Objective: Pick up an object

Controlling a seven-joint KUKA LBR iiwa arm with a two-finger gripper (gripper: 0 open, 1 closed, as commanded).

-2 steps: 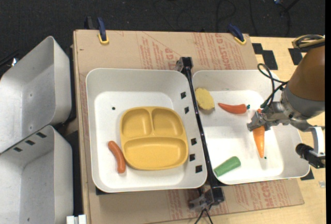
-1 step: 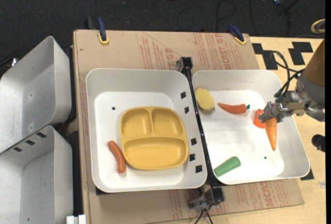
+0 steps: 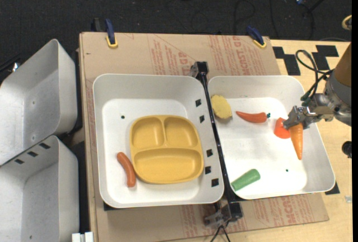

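Claw: the gripper point(image 3: 295, 118) sits low over the right side of the right bin point(image 3: 254, 83), at the end of the grey arm point(image 3: 340, 87) that comes in from the right edge.
Claw state: I cannot tell from this view whether it is apart, together or clamped on anything; the tip is small and dark and merges with what lies under it.
At the claw: an orange carrot point(image 3: 297, 140) lies right beneath the tip, its thick end up by the claw and its point running away toward the near rim. Whether it is between the tips cannot be told.
Touching the carrot: a small red-orange round piece point(image 3: 281, 129), just to the claw's left.
Left of the claw: a red chili pepper point(image 3: 252, 117), lying flat, apart from the claw.
Further left: a yellow lumpy item point(image 3: 222, 107), close to the divide between the bins.
Below-left of the claw: a green cylinder-shaped item point(image 3: 245, 179), near the front wall of the same bin, well apart.
Far left of the claw: the left bin point(image 3: 106, 123), bearing a yellow divided tray point(image 3: 166, 149).
Beside the tray: an orange-red sausage point(image 3: 127, 169), at its lower left corner.
Beneath both bins: a brown board point(image 3: 145, 51).
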